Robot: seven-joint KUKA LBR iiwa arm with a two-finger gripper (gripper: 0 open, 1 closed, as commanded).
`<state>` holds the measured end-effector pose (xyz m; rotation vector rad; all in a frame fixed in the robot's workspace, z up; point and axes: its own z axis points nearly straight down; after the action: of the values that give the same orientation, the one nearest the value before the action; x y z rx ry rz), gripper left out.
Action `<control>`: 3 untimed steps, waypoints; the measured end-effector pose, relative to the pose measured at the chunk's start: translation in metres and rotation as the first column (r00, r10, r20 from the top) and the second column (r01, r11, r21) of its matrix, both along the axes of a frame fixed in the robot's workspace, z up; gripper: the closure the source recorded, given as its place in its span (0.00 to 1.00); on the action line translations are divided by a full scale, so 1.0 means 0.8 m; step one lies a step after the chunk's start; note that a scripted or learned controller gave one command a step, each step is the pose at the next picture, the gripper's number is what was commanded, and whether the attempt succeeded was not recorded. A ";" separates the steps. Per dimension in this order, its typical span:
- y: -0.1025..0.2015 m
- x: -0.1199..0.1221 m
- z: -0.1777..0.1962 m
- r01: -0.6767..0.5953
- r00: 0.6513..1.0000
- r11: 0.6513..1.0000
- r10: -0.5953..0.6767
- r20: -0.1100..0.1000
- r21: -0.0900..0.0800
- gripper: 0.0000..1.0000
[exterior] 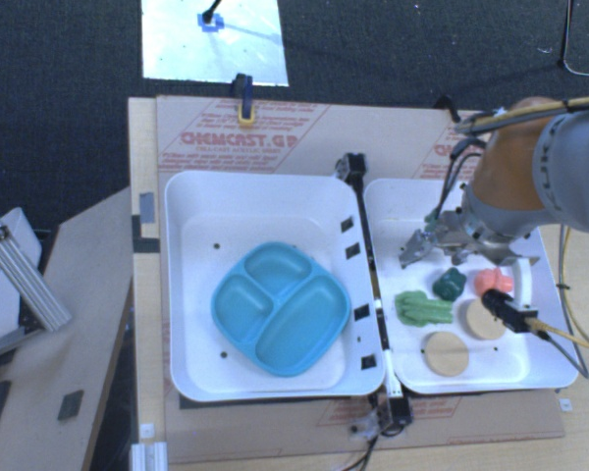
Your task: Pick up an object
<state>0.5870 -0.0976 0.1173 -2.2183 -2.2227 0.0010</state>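
Gripper above right bin, finger state can't be told. Dark green object at its 4 o'clock; green toy, pink piece, tan discs nearby. Blue divided plate in left bin.

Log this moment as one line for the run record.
arm: over right bin | gripper: above toys, nothing seen held | nearest: dark green piece | left bin: blue divided plate | pick: not yet done

blue divided plate, yellow clamp
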 end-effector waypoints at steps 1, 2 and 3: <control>-0.001 0.001 0.017 0.000 1.000 1.000 0.000 0.004 -0.001 1.00; 0.000 -0.005 0.094 -0.001 1.000 1.000 0.001 0.009 -0.002 1.00; 0.008 -0.001 0.173 -0.003 1.000 1.000 0.003 0.010 -0.002 1.00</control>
<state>0.5863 -0.0916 0.2555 -2.2210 -2.2313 -0.0081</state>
